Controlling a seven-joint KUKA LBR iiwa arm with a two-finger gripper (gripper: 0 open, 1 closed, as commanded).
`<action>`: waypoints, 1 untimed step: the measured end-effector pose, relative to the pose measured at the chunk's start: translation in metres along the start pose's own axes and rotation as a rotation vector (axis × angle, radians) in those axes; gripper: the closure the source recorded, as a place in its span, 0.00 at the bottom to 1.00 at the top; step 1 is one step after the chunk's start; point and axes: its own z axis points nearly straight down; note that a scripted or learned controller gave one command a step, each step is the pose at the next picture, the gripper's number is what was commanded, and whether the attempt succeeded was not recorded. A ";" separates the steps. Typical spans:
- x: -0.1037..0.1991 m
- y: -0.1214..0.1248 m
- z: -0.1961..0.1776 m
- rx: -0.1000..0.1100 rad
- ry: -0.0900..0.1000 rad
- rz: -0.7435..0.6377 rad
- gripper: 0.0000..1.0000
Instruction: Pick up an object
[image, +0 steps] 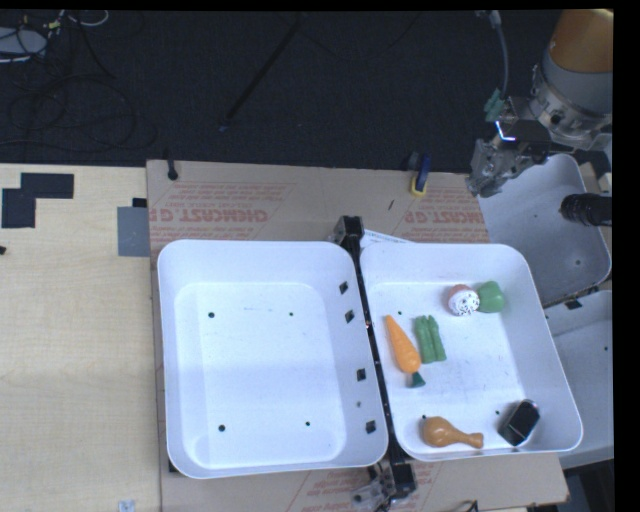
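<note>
The toy carrot (402, 345) lies in the right bin (540, 300), close to its left wall. Its long side runs from the upper left to the lower right, with the orange tip up and the little green top at the bottom. Just beside it on the right is a green pea pod (431, 339), lying almost the same way. Higher up sit a white spotted ball (463, 301) and a green lump (491, 297), touching each other. Near the bottom edge are a tan drumstick (449, 433) and a small black block (520, 421). The left bin (180, 300) sits beside this one on the bench (70, 330). The gripper (487, 175) hangs high above the far corner, well apart from the toys, and I cannot tell how its fingers stand.
</note>
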 end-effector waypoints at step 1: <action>0.059 0.000 0.005 0.006 0.001 0.001 1.00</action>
